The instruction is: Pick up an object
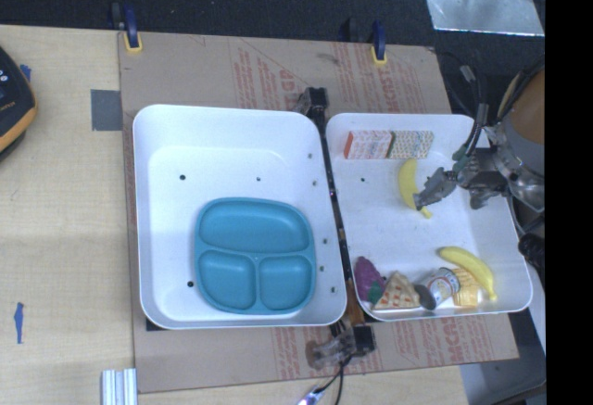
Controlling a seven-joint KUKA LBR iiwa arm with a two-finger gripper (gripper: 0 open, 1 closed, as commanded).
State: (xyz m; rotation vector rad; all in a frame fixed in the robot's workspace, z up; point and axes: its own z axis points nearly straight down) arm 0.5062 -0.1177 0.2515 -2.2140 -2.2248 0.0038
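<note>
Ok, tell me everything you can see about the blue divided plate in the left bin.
The blue divided plate is a rounded rectangle in light blue, plastic by its look, with three compartments: one wide section along the far side and two smaller ones along the near side. It lies flat and right way up on the floor of the left white bin, toward the near side, holding nothing. It sits close to the bin's near wall.

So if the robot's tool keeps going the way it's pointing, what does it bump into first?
Most likely the small banana. The tool points left and down, with its tip beside that banana's lower end in the right bin. Its height above the floor is unclear.
</note>
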